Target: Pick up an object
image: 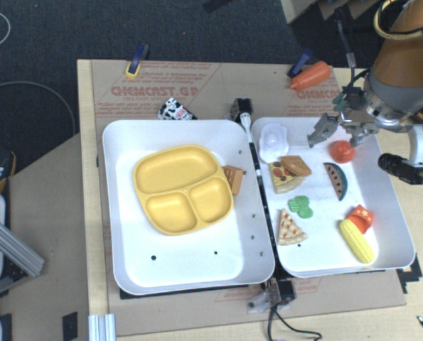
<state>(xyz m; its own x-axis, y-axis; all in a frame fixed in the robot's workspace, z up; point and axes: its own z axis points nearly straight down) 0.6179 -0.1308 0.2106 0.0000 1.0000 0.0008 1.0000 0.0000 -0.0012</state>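
Observation:
My gripper [339, 133] hangs over the back of the right bin [392, 212], its two fingers spread open. A small red tomato [342, 151] lies just in front of and below the fingertips, not clasped by them. Other toy foods lie in the same bin: a white cup [271, 141], a toast sandwich [295, 166], a pizza slice [283, 182], a watermelon slice [336, 180], a green broccoli piece [300, 206], a second pizza slice [290, 229], a corn cob [358, 241] and a red pepper [361, 216].
The left bin [126, 247] holds a yellow divided plate [183, 188] with a brown block [233, 179] at its right edge. On the cardboard behind the bins lie an orange carrot [311, 75], a cow-patterned toy [174, 110] and a blue-yellow clip [135, 61].

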